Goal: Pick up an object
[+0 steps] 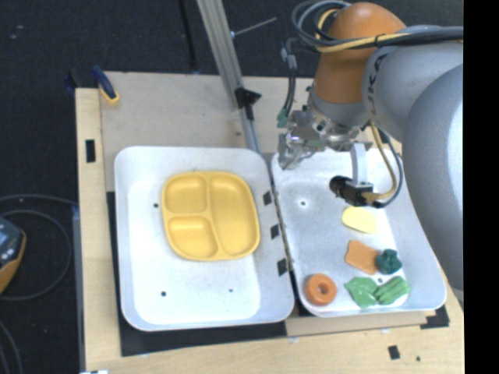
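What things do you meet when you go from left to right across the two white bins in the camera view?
Yellow divided plate → orange ring → pale yellow piece → dark green piece

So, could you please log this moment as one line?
end effector: over right bin far corner | yellow plate: left bin | orange ring: untouched

No legible text, label, brand, number or sign on any surface in view.
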`<action>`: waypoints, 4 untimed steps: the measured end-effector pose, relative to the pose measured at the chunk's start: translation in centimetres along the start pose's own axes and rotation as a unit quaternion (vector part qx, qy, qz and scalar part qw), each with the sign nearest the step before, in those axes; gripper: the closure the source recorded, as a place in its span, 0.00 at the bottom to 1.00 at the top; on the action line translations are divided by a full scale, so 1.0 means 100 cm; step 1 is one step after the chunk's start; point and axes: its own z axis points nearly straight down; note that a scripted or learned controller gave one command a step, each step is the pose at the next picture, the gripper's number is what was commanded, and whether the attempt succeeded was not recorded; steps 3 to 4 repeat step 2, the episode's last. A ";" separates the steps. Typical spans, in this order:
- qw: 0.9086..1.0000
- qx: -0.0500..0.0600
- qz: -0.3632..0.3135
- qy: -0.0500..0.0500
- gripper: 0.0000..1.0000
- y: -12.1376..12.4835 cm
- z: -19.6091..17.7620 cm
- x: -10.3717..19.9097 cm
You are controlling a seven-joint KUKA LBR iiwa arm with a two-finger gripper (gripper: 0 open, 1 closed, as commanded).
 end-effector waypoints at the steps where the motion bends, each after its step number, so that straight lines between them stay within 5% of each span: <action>1: 1.000 -0.001 0.000 0.000 1.00 -0.006 -0.017 0.052; 2: 1.000 -0.001 0.000 0.000 1.00 -0.004 -0.010 0.103; 4: 1.000 -0.001 0.000 0.000 1.00 -0.004 -0.010 0.103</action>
